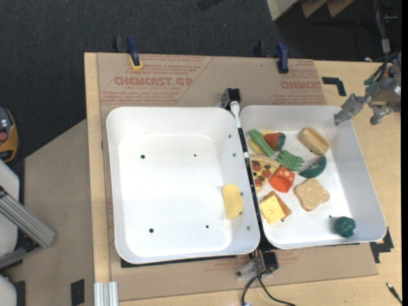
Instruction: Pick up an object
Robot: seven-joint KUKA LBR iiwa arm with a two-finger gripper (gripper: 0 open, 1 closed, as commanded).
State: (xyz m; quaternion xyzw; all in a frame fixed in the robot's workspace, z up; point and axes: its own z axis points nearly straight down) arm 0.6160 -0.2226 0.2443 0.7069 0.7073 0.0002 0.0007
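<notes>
White plastic forms both shallow bins on the bench. The left bin (127, 171) holds a single pale yellow piece (233, 201) lying near its 4 o'clock edge, just beside the divide.

The right bin (363, 190) carries a crowd of toy foods toward its left half: a green pod (260, 141) and a red piece (275, 139) at 11 o'clock, a pizza slice (261, 169) at 9 o'clock, a yellow cheese wedge (273, 208) at 7 o'clock, a red-orange piece (282, 180) in the middle, a bread roll (314, 141) at 1 o'clock, a dark teal crescent (315, 167) beside it, a toast slice (311, 194) lower down, and a dark green lump (345, 226) alone at 5 o'clock. Several of the pieces touch or overlap.

The gripper (349, 110) hangs over the right bin's 1 o'clock corner, clear of every piece; whether its jaws are apart or together cannot be told.

Brown printed board (210, 81), held by blue clamps (134, 51), lies under the bins; dark carpet (64, 24) lies beyond.
</notes>
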